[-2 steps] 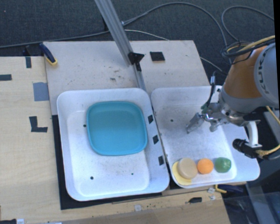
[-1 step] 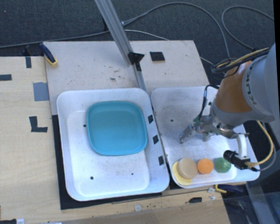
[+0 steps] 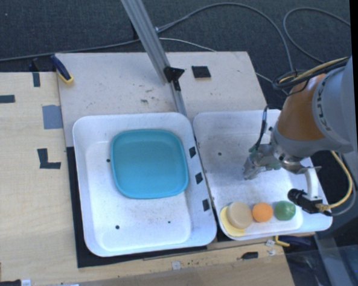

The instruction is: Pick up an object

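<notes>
- Bench (image 3: 133, 82): a pale board carrying two shallow white bins side by side, set level so that loose items stay where they settle.
- Left bin (image 3: 99, 229): holds a single teal plate, lying flat near its far half; nothing else rests in it.
- Right bin (image 3: 227, 136): the working bin, its floor mostly bare, with the candidate objects gathered against the near wall.
- Teal plate (image 3: 149, 162): well apart from the arm and, judged from its position, not the present target.
- Arm (image 3: 313, 116): reaches in from the right, its orange band above the wrist, and hangs over the middle of the right bin.
- Gripper (image 3: 255, 167): points down at bare bin floor, away from the objects; nothing is seen between its tips, and whether it is spread or closed cannot be told.
- Objects for picking: a tan disc (image 3: 238, 214) on a yellow piece, an orange ball (image 3: 262, 212) and a green ball (image 3: 284, 210), lined up touching or nearly so along the near wall. Their crowding probably makes a clean grasp harder.
</notes>
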Tool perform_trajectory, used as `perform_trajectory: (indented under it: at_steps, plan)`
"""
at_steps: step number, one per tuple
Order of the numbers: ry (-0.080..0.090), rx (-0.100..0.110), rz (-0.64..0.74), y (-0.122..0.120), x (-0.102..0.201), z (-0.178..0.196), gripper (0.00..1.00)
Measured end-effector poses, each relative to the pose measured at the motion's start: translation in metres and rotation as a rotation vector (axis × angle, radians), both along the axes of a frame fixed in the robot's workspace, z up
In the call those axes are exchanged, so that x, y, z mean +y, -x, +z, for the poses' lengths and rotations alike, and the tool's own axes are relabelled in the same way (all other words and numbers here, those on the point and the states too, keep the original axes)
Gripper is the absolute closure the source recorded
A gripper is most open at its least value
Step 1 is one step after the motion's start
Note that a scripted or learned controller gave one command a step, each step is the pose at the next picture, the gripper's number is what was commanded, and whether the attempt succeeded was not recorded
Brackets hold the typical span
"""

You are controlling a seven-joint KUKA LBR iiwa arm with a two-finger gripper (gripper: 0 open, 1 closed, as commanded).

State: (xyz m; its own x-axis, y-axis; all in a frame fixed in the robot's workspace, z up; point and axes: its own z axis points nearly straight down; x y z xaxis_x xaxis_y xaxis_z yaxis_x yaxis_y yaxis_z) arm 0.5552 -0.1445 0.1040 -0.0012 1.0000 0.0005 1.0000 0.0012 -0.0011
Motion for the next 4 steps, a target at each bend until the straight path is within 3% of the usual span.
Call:
perform_trajectory:
  at_steps: [2, 3, 4]
  plan:
    - [0.001, -0.006, 0.0, 0.001, 0.015, 0.102, 1.0]
    - [0.0, 0.0, -0.001, 0.001, 0.016, 0.105, 1.0]
    - [-0.001, -0.002, 0.004, -0.011, 0.066, 0.119, 1.0]
